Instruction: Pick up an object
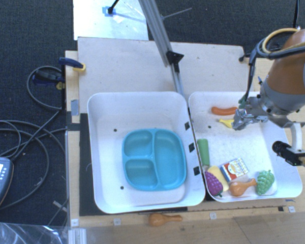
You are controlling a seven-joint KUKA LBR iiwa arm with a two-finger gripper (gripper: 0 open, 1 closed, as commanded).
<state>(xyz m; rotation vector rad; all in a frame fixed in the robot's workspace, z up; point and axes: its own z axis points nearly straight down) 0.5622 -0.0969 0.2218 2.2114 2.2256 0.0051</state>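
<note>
My gripper [240, 122] hangs low in the right bin [282, 187], near its back edge. It sits just right of an orange sausage [223, 110] and over the end of a yellow piece [225, 122]. Nothing shows between the fingers. Along the bin's front lie a green cylinder [203, 151], a purple grape bunch [213, 181], a small yellow-and-red box [234, 169], an orange drumstick [241, 187] and a green grape bunch [265, 181].
The left bin [107, 116] holds a blue divided plate [154, 159]. Another orange drumstick [165, 218] lies on the bench in front of the bins. A grey pole [157, 27] slants across the back. Cables and a blue clamp [70, 63] sit at the left.
</note>
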